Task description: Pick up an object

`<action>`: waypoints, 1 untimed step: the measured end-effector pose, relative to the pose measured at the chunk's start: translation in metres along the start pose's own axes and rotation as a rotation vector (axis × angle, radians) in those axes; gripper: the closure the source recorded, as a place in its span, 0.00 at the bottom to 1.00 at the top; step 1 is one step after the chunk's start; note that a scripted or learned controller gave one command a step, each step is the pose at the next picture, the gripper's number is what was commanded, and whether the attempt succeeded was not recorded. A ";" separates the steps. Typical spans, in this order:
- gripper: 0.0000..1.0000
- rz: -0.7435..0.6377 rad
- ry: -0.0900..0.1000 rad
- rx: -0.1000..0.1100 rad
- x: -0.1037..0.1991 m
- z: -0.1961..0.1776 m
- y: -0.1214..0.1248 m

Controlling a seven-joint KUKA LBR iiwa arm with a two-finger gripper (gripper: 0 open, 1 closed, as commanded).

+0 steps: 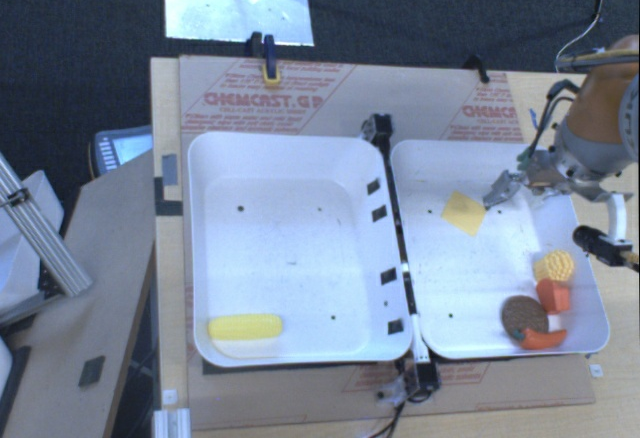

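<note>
Hovering over the right bin [590, 341], the tool [503, 190] sits just beside the far right corner of a yellow cheese-like slice [464, 213], which lies flat on that bin's floor toward its far side. Whether the tool is open or closed cannot be told from this view, and nothing shows in its grip. Taking the slice as the landmark, the other candidates lie well apart from it toward the near right corner of the same bin: a yellow corn cob [555, 266], an orange-red block [554, 295] touching it on the near side, a brown round patty [520, 315] beside that, and a red-orange carrot-like piece [544, 337] at the near wall. Far from the slice, across the divider, a yellow banana-like piece [245, 327] rests in the near corner of the left bin [205, 226]. As a judgement, the task has barely begun: no object has been lifted, all rest on the bin floors, and the whole grasp and lift remains, the slice looking the likeliest target.
</note>
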State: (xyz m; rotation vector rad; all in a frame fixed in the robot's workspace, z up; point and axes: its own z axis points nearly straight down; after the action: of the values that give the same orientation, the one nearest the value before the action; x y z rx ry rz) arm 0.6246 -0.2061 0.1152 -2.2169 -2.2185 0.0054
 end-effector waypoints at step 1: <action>0.00 -0.006 -0.006 -0.021 0.000 -0.110 0.027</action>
State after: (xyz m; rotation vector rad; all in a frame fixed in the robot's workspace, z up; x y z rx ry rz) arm 0.6525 -0.2066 0.2245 -2.2242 -2.2381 -0.0109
